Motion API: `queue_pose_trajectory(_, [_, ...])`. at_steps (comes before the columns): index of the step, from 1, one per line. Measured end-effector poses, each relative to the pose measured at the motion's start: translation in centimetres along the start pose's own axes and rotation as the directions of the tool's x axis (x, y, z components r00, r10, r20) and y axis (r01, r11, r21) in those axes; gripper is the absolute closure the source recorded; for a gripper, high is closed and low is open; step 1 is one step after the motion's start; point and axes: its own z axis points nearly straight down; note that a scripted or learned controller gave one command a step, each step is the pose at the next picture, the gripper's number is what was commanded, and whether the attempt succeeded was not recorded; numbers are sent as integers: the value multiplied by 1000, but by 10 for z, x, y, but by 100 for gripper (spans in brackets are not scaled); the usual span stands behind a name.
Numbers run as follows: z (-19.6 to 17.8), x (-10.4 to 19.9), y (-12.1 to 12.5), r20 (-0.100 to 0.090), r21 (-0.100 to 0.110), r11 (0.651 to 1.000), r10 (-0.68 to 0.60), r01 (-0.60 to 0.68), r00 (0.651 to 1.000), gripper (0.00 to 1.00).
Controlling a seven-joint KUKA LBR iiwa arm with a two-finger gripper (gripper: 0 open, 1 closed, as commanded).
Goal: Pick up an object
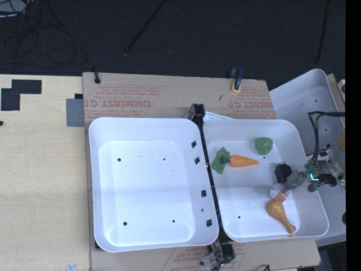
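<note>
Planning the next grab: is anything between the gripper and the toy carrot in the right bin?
Nothing visible blocks it. The gripper sits at the right bin's right side; bare bin floor lies between it and the toy carrot. The green object sits off that line.

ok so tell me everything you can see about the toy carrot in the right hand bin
The toy carrot looks like smooth plastic: an orange tapered body with a green leafy top. It lies flat on the floor of the right bin, in its upper left part, with the leaves pointing toward the divider between the bins and the tip pointing right. Nothing appears to touch it. A green rounded object sits apart, up and to its right.
</note>
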Motion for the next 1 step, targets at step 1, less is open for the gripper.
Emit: queue_pose_trajectory(1, [-21,0,5,1,-1,1000,-3,3,1000,0])
